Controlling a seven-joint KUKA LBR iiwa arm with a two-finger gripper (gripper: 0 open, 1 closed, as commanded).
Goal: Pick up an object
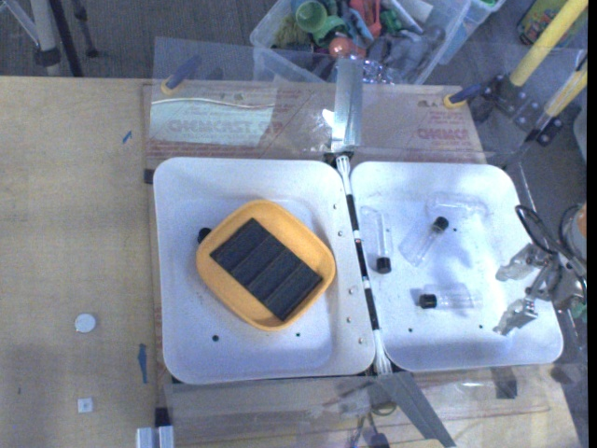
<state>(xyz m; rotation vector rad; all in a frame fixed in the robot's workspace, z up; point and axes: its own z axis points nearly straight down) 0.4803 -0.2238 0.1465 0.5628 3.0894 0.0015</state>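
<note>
A yellow tray-like object point(265, 264) with a black ridged pad on top lies tilted in the left bin point(177, 250). The right bin point(485, 343) holds several clear vials with black caps: one point(377, 236) beside the centre divider, one point(424, 236) slanted in the middle, one point(448, 299) lying lower down. My gripper point(515, 297) hovers over the right bin's right edge, open, its silver fingers point(513, 271) spread apart with nothing between them. The nearest vial lies to its left, apart from it.
A clear plastic piece point(459, 203) rests near the back of the right bin. Behind the bins stands a clear tub of colourful toys point(364, 17). A metal clamp point(347, 110) sits at the back divider. Bare wooden bench point(75, 203) extends left.
</note>
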